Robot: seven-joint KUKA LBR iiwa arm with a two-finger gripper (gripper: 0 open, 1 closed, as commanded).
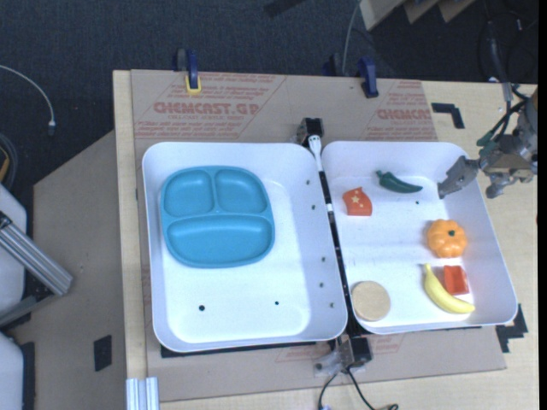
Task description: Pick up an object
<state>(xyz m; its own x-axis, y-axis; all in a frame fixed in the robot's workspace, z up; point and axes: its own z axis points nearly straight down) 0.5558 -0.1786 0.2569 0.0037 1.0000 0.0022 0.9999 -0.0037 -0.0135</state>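
My gripper (476,180) hangs over the far right corner of the right bin (389,237), open, with nothing between its fingers. Just left of it lies a green pepper (397,181). A red strawberry-like piece (357,202) sits further left. Below the gripper, toward the front, rests an orange pumpkin (447,237). A yellow banana (444,293) curves around a red block (455,278) at the front right. A tan round disc (371,300) lies at the bin's front left.
The left bin (291,289) holds a blue divided plate (218,214). A black divider strip (326,220) runs between the two bins. Clamps (191,71) hold the cardboard sheet at the back edge.
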